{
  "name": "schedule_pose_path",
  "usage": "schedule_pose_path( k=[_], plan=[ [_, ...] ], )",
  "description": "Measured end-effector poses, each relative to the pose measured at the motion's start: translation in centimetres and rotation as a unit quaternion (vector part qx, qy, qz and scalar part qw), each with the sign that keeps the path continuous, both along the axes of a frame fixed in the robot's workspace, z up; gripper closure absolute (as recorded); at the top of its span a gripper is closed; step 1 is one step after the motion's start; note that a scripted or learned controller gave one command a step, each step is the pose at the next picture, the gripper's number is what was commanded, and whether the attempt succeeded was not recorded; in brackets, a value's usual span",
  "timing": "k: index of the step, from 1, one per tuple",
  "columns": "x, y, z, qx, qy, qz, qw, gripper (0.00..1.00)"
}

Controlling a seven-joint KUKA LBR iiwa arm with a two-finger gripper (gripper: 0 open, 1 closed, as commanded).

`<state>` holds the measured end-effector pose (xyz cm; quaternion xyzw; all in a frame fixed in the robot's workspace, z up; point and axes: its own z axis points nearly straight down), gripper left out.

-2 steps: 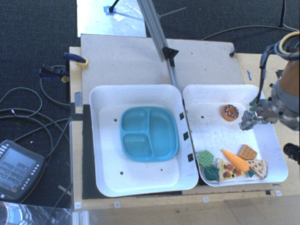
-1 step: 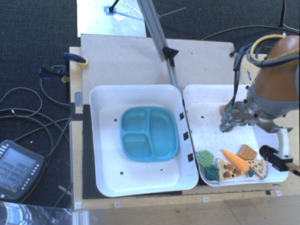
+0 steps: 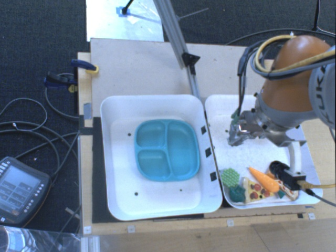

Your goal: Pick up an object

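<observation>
The robot's hand (image 3: 237, 134), whether released or clenched I cannot tell, hovers over the right bin (image 3: 220, 109), apparently approaching; next it must descend onto the toy carrot (image 3: 264, 179).

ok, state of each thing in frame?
gripper: above the right bin, nothing visibly held
blue divided plate: flat in the left bin, compartments bare
toy carrot: lying at the right bin's near edge
pizza slice toy: flat beside the carrot
green toy: resting nearby
</observation>
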<state>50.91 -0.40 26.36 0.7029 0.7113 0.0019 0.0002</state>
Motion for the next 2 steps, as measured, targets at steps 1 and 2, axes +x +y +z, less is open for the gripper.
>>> schedule_pose_path(
  k=[1,2],
  plan=[
    [0.3,4.3,-1.1,-0.0002,0.002,-0.001,1.0000,1.00],
    [-0.1,10.1,-0.9,0.0002,0.001,0.000,1.0000,1.00]
  ],
)
